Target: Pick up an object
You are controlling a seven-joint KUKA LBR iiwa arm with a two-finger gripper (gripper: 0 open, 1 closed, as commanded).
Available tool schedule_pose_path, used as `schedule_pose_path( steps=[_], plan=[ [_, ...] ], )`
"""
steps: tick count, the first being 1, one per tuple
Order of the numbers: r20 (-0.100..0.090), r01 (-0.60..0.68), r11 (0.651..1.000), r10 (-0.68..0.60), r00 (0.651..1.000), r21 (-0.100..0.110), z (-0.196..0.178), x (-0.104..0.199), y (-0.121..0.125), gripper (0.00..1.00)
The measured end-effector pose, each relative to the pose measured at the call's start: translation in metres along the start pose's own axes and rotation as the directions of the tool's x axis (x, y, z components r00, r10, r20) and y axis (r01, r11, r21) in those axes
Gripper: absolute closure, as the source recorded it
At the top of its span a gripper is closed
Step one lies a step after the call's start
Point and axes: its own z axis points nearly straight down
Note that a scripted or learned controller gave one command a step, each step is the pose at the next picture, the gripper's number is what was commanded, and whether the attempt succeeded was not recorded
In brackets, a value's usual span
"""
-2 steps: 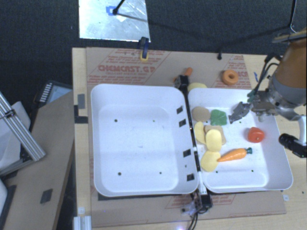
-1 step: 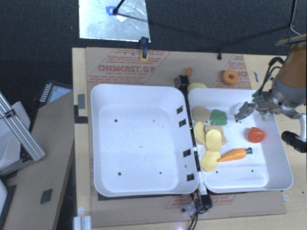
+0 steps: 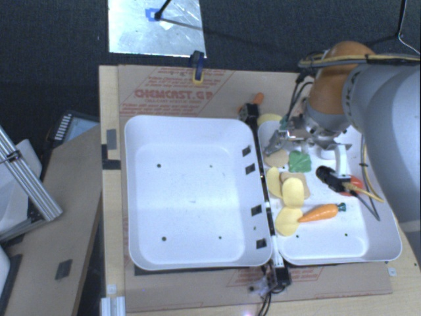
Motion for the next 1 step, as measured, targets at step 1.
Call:
schedule_pose_path(
  steps=[1],
  plan=[
    [0.001,-0.008,1.000,0.008,1.000,0.001,-0.0145,-0.0059,-0.0024,1.00]
  ],
)
